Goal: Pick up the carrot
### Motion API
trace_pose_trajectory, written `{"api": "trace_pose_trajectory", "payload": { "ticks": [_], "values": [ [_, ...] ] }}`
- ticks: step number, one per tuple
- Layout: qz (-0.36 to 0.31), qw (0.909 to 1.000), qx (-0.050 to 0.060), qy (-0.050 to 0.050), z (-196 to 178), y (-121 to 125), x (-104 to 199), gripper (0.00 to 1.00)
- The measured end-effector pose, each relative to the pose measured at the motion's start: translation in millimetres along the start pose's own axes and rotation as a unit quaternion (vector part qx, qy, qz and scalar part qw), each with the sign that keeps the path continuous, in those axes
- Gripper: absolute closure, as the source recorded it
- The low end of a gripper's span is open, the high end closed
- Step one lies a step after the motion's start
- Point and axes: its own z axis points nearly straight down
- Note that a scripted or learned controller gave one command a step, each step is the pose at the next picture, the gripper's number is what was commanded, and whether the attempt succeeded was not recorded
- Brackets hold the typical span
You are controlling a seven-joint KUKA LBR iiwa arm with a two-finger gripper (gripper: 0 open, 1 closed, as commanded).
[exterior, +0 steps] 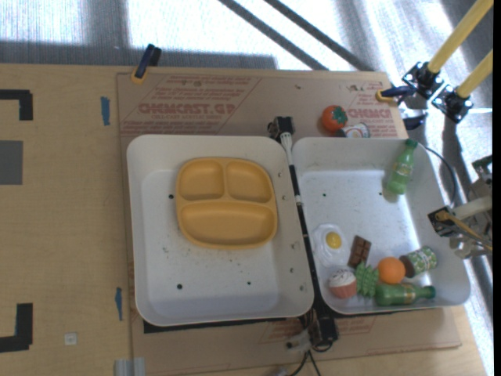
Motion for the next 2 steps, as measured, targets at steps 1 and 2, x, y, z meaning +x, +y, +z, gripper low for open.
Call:
{"api": "trace_pose_trajectory", "payload": {
  "ticks": [1,2],
  "values": [
    [0.000,1.0000,0.000,0.000,10,0,0,1.00],
    [-0.265,0.9642,-0.003,0.001,-76,1,0,1.00]
  ]
}}
